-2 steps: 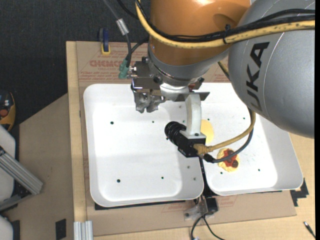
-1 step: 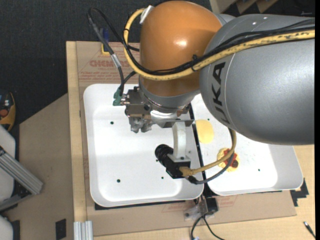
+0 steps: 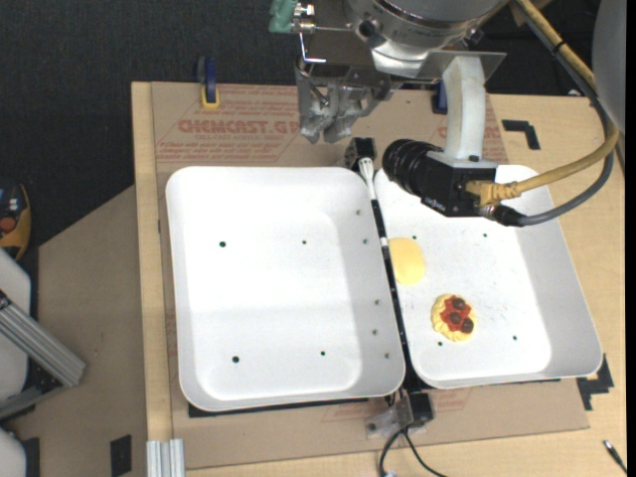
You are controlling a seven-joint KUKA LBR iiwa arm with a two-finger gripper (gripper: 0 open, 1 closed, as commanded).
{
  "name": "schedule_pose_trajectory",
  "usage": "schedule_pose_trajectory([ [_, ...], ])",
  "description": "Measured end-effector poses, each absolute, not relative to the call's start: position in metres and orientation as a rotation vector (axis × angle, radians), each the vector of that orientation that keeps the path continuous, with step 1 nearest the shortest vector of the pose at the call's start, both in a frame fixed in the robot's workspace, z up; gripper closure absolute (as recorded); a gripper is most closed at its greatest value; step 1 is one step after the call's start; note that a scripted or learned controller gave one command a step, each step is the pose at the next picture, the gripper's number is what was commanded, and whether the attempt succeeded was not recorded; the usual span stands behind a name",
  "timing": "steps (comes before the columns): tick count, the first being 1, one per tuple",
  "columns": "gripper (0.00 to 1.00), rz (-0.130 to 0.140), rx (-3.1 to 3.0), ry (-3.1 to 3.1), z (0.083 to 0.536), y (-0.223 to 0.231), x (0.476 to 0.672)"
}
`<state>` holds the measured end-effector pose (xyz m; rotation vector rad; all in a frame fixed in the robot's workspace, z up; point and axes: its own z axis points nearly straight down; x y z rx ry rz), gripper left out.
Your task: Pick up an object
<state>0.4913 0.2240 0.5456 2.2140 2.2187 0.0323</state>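
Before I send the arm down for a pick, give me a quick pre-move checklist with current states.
1. Targets present in right bin: pale yellow piece and yellow piece with red-dark topping. Ok.
2. The two pieces lie apart. Ok.
3. Pale piece clear of the divider: it lies right beside it. Not ok.
4. Claw above a target: it hangs over the cardboard behind the bins. Not ok.
5. Claw holding nothing: cannot tell.

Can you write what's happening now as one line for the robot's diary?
gripper: above far bin edge, holding nothing | right bin: yellow disc, red-topped yellow piece | left bin | pick: not yet done
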Motion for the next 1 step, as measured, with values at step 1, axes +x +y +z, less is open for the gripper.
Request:
schedule_pose_trajectory([
  [1, 1.00, -0.020, 2.226, 2.223, 0.4229, 0.2245, 0.4903],
])
